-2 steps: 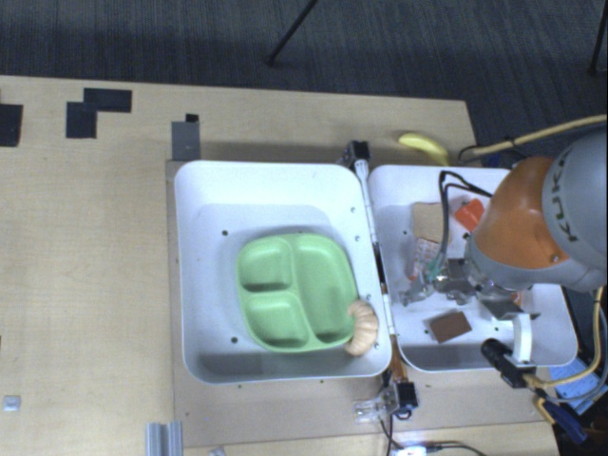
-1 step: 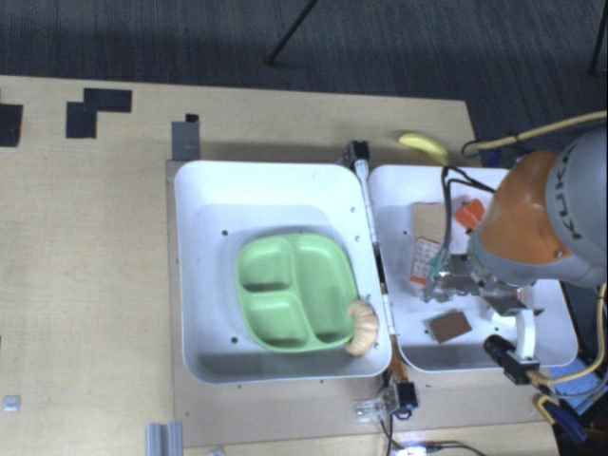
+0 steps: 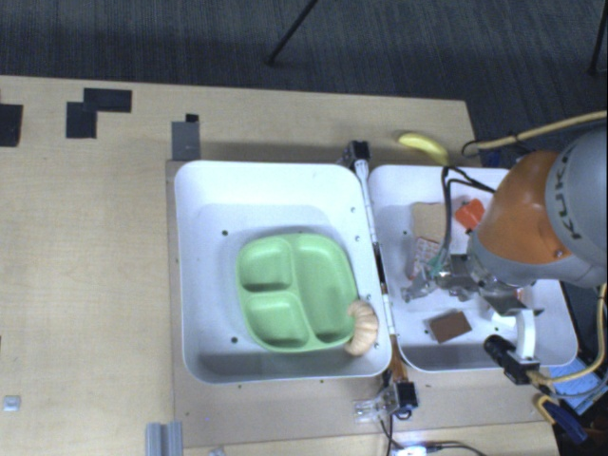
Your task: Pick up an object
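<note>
My pincer [image 3: 423, 278] hangs low in the right bin [image 3: 560, 345]. I cannot tell its grip. Next, I go for the brown block [image 3: 448, 326].

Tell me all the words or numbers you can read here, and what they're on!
"KU": big dark letters on the grey robot arm, cut off at the picture's edge.
No letters or numbers can be seen on the green tray or the white bins.

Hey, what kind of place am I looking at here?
Probably a robotics lab test bench: a robot arm reaching over two white bins, a green divided plate inside one, loose cables around.
</note>
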Action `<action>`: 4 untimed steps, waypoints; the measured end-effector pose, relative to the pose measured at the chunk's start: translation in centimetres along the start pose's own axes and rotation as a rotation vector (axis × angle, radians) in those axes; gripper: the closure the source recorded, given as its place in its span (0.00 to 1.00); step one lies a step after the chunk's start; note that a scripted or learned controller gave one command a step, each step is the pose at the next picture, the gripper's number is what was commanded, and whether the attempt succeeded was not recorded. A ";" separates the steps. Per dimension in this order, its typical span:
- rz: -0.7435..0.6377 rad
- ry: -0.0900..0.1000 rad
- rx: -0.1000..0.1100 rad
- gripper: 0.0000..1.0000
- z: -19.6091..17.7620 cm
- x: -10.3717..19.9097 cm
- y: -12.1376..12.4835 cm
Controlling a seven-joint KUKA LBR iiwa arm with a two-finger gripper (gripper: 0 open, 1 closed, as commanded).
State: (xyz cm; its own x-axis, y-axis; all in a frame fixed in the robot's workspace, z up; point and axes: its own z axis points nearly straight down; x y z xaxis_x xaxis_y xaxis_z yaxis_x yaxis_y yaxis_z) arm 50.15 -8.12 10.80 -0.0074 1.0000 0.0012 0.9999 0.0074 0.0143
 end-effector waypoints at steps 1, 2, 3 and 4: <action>0.004 -0.001 0.006 0.00 2.1 -0.6 -1.2; 0.003 -0.001 0.000 1.00 1.0 -0.6 -1.0; 0.003 -0.001 0.001 0.00 1.0 -0.6 -1.0; 0.006 -0.001 0.008 0.00 2.1 -0.7 -1.3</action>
State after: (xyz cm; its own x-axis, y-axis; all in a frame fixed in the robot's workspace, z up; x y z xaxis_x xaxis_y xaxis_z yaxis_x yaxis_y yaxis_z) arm 48.85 -8.82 8.66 -0.0016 1.0000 0.0003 1.0000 0.0016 0.0058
